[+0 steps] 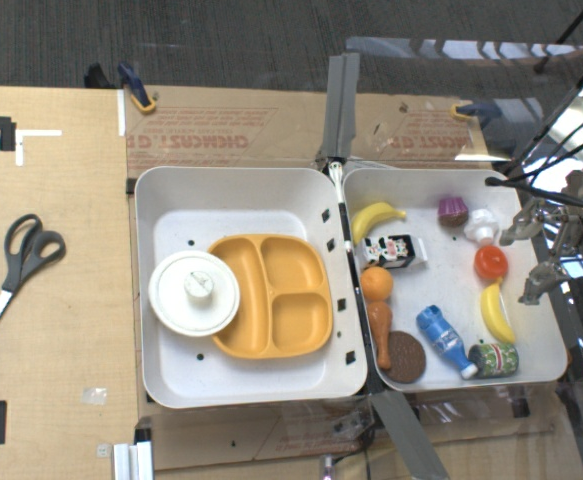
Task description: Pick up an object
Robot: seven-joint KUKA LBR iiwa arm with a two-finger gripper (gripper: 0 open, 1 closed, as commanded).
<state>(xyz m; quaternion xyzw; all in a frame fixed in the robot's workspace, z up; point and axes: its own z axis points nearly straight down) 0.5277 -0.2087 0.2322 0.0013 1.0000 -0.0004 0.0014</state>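
Two shallow white bins side by side on a cardboard-covered bench. Left bin: a yellow divided plate with three compartments, and a white round lid resting on the plate's left edge. Right bin: a banana near the upper left corner; just below it a black-and-white toy; then an orange, an orange carrot-like piece and a brown round cookie. Near centre, a blue bottle lying tilted, touching a green can. Further right, a second banana, a red tomato, a white object and a purple item. Gripper at the right bin's right rim, above the tomato's right side, nothing seen between its parts; spread cannot be told. Scissors on the wooden bench at far left.
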